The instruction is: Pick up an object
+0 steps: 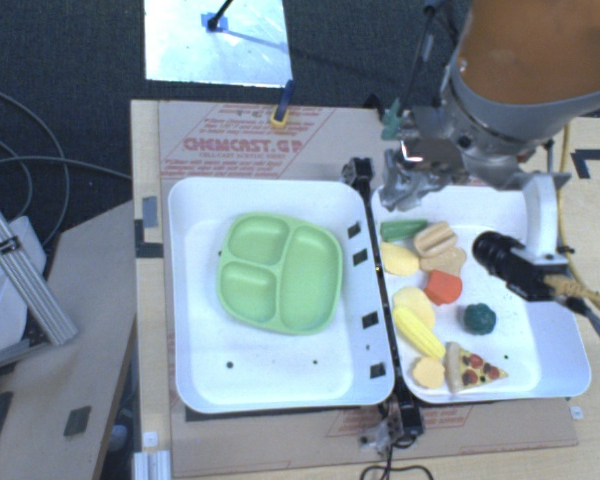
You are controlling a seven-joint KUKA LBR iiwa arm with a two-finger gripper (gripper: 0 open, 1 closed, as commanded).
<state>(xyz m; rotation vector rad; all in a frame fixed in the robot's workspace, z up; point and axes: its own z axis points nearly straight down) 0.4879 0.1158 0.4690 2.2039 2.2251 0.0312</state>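
My gripper (pixel 404 190) hangs over the far left corner of the right bin (pixel 560 368), just above the toy food. Below it lie a green pea pod (pixel 404 229), a tan hot dog bun (pixel 436 240), a pale yellow piece (pixel 399 260), a red-orange piece (pixel 443 287), a corn cob (pixel 419 331), a dark green broccoli (pixel 480 318) and a pizza slice (pixel 472 367). Nothing shows between the fingers.
The left bin (pixel 205 368) holds a light green divided plate (pixel 280 272). A black divider (pixel 372 268) runs between the bins. A black camera on a white mount (pixel 515 258) sits over the right bin's right side. Cables lie at left.
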